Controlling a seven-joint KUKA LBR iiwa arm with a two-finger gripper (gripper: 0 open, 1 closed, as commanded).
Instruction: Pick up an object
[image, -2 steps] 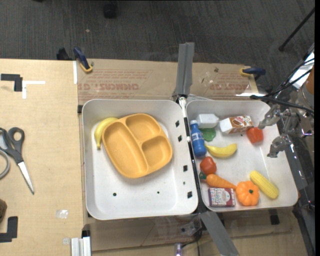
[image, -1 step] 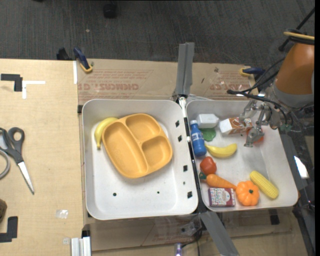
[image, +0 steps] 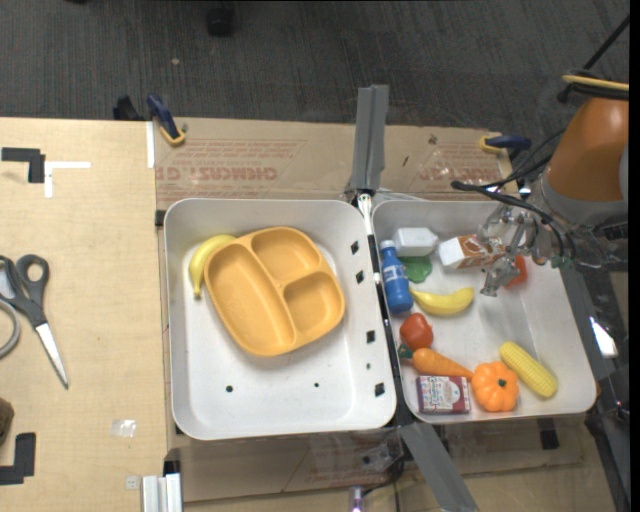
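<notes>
My gripper (image: 497, 262) hangs low over the back of the right bin (image: 560, 330), under the orange-banded wrist (image: 590, 150). It sits right next to a brown and white carton (image: 458, 250) on its left and a small red item (image: 516, 272) on its right. Whether it touches either is unclear. Also in this bin lie a white box (image: 415, 240), a green piece (image: 418, 268), a blue bottle (image: 395, 280), a banana (image: 444, 300), a red pepper (image: 416, 330), a carrot (image: 440, 362), a pink box (image: 442, 395), an orange pumpkin (image: 497, 387) and a corn cob (image: 528, 368).
The left bin (image: 200, 390) holds a yellow divided plate (image: 275, 290) with a second banana (image: 205, 258) at its left rim. Scissors (image: 35, 310) lie on the wooden bench far left. A grey bar (image: 370, 140) runs back from between the bins.
</notes>
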